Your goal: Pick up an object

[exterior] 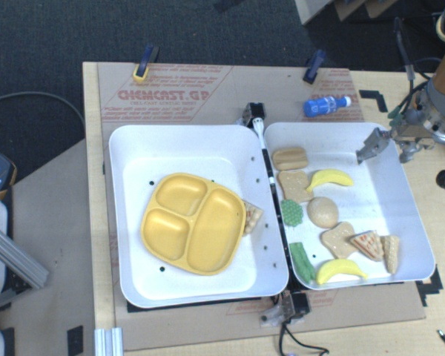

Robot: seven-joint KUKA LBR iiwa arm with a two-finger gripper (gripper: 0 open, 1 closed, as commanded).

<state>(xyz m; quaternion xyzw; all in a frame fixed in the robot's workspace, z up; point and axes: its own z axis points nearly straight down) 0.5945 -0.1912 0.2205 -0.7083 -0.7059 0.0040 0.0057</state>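
My gripper hangs over the far right corner of the right bin, open, with nothing between its fingers. The bin holds toy food. A tan bread roll lies at the far left, with a toast slice and a yellow banana just nearer. A round bun and a green ridged piece sit mid-bin. Along the front lie a green pickle, a second banana, a bread piece, a pizza slice and a bread wedge.
The left bin carries a yellow divided plate with a small cracker-like piece at its right edge. A blue bottle lies on the board behind the right bin. Clamps hold the board's far edge.
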